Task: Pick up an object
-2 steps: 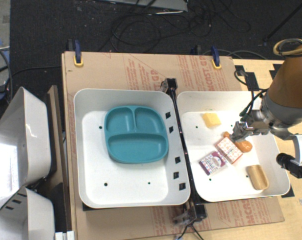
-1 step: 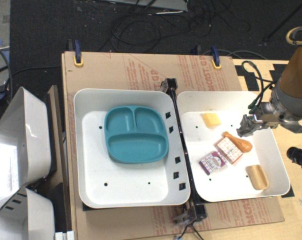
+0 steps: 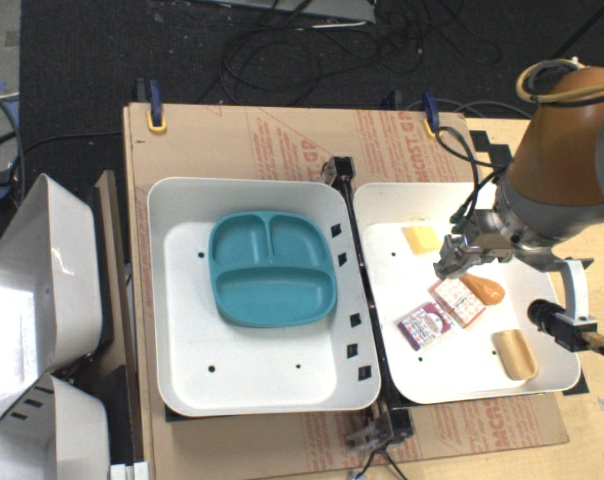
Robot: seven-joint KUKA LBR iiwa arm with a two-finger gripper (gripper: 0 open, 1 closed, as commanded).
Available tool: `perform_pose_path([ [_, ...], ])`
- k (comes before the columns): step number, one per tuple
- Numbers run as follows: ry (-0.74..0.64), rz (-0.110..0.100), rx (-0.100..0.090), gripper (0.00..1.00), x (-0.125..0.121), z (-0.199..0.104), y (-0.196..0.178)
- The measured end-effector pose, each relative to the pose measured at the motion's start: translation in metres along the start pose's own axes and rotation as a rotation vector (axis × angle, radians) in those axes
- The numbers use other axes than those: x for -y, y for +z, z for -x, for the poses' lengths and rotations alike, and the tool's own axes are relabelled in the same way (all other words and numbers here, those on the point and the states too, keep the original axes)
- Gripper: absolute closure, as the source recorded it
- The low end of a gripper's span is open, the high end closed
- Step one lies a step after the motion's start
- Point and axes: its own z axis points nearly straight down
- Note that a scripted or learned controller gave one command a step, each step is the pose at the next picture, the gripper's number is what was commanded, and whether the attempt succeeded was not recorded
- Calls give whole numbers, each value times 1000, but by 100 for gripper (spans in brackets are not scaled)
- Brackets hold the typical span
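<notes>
In the right bin (image 3: 402, 368) lie a yellow block (image 3: 420, 239), an orange carrot-like piece (image 3: 484, 289), a pink-and-white packet (image 3: 458, 303), a purple packet (image 3: 425, 325) and a tan bread-like roll (image 3: 515, 354). My gripper (image 3: 456, 259) hangs over the bin's middle, just above and left of the orange piece and over the top edge of the pink packet. Nothing shows between its fingers.
The left bin (image 3: 182, 368) holds a teal divided plate (image 3: 273, 269). A dark divider with clips (image 3: 359, 298) runs between the two bins. White containers (image 3: 37, 268) stand off the bench at the far left. Cables lie on the floor behind the bench.
</notes>
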Motion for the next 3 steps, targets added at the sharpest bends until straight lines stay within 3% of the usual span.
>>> perform_pose_path([
  [3,-1,1,0,100,-25,-173,32],
])
